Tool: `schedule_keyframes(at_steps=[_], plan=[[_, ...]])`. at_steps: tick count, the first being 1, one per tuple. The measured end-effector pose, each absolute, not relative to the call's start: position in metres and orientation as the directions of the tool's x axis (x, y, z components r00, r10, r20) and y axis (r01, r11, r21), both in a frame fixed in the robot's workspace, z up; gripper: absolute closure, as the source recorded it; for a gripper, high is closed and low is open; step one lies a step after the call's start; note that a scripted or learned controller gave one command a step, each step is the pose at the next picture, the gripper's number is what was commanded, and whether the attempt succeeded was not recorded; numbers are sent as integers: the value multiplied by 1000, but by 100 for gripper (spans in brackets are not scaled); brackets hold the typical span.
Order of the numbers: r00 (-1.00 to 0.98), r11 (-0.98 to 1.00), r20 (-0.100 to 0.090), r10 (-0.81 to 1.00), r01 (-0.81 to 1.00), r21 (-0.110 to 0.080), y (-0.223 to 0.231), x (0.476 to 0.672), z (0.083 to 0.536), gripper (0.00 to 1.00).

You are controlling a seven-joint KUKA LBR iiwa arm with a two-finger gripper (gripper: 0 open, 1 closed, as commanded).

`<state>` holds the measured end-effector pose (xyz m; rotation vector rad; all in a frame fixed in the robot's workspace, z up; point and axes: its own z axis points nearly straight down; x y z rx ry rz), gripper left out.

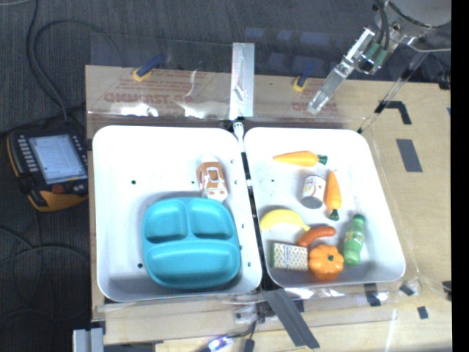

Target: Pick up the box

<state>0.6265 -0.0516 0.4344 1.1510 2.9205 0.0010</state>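
- End effector is seen raised beyond the right bin's far rim; its finger state cannot be told.
- Box is wedged at the near wall, beside the pumpkin, well apart.

bright even light, glare on white bins, soft shadows, slightly blurry

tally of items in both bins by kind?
Carrots: 2
Banana: 1
Sausage: 1
Pumpkin: 1
Green bottle: 1
Can: 1
Box: 1
Toy car: 1
Blue divided tray: 1
Total: 10
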Motion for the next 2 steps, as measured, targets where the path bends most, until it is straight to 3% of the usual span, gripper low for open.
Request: schedule_keyframes(at_steps=[1, 2], plan=[[-731, 731, -2, 682, 682, 2, -52, 626, 434, 0], [-864, 864, -2, 504, 504, 1, -23, 624, 387, 0]])
